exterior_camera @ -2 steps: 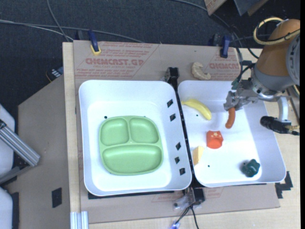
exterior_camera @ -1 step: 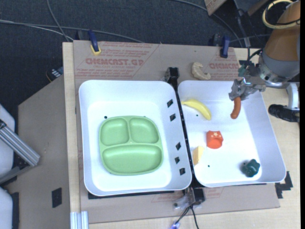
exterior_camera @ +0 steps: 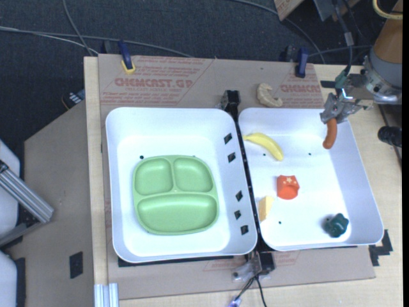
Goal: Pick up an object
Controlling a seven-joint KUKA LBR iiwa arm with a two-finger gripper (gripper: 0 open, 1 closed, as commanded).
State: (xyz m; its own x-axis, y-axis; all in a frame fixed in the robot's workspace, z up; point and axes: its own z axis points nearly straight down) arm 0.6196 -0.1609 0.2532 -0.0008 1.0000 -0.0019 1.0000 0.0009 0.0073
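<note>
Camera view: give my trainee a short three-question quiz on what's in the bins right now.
1. True or false: the green tray lies in the left bin.
2. Which item hangs at the claw? A) banana B) orange sausage C) red piece
3. Fill in: the dark green item sits in the right bin's near ___ corner.

Key: 1 true; 2 B; 3 right.

Dark carpet [exterior_camera: 179, 24] beneath cardboard-topped bench [exterior_camera: 192, 82]
</note>
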